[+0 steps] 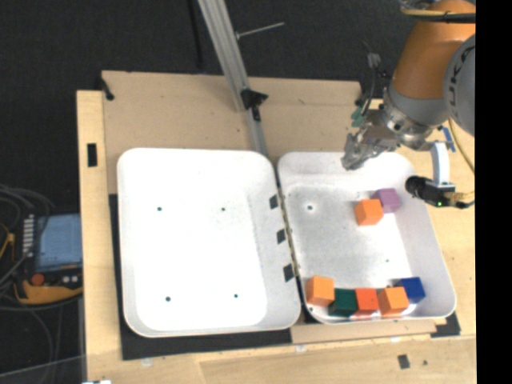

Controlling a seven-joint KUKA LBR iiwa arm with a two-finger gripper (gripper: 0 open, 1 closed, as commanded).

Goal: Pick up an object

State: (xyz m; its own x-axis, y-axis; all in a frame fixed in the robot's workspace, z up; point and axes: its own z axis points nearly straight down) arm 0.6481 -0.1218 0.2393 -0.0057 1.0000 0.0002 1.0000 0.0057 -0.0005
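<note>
Two shallow white plastic bins side by side on the bench: left bin (144, 310) with nothing but a few dark dots on its floor, right bin (436, 250) holding all the blocks. Grey arm with orange band (428, 54) comes in from upper right, gripper (354, 160) sits over the far rim of the right bin, tip pointing down-left. Jaw spread not resolvable from this angle, cannot tell, and nothing visible in its grasp. Nearest blocks: small orange cube (369, 212) mid-bin, with a pale purple cube (389, 199) touching it on the upper right; both lie below the gripper and apart from it. Along the near wall a row: orange cube (321, 290) at the left end, dark green cube (345, 301), small orange-red cube (366, 298), another orange cube (393, 299), blue cube (412, 288) at the right end, all packed close together. Slanted metal rail (228, 50) crosses the top of the bench
</note>
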